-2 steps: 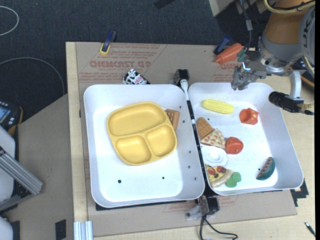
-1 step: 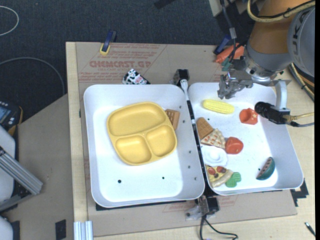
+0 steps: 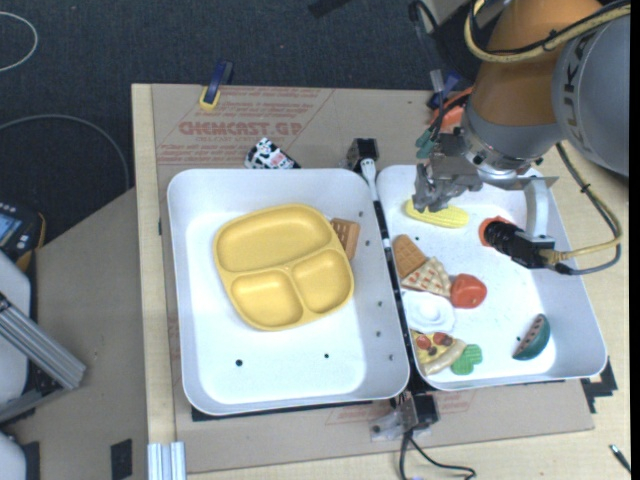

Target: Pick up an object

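My gripper [image 3: 432,201] hangs low in the far part of the right bin [image 3: 570,298], directly over a yellow corn cob [image 3: 440,215] whose ends stick out below it. Closer to the front of that bin lie a waffle wedge [image 3: 428,276], a bread slice [image 3: 405,253], a red tomato [image 3: 468,290], a fried egg [image 3: 431,313], a pizza slice [image 3: 437,346], a green broccoli piece [image 3: 465,357] and a watermelon slice [image 3: 531,337]. The arm's grey and orange body covers the bin's far right corner.
The left bin [image 3: 270,363] holds a yellow divided plate [image 3: 283,265] with a brown toast piece [image 3: 346,234] at its right edge. A black-and-white toy [image 3: 267,154] and a blue-yellow clip [image 3: 213,86] lie on the bench behind the bins.
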Robot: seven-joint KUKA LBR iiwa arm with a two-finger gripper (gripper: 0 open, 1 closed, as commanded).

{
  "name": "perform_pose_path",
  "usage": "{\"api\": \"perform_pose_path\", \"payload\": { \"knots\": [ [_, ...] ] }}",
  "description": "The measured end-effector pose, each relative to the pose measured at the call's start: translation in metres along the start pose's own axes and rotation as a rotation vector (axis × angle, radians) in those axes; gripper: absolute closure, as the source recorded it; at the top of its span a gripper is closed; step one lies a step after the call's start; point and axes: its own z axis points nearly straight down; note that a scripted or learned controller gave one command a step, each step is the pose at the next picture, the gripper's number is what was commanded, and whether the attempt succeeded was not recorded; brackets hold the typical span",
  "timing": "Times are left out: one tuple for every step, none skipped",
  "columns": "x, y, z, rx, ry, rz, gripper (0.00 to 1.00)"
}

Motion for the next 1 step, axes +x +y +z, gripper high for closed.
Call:
{"api": "perform_pose_path", "payload": {
  "knots": [
    [0.0459,-0.0227,0.0141,0.002,0.0,-0.001,1.0]
  ]
}}
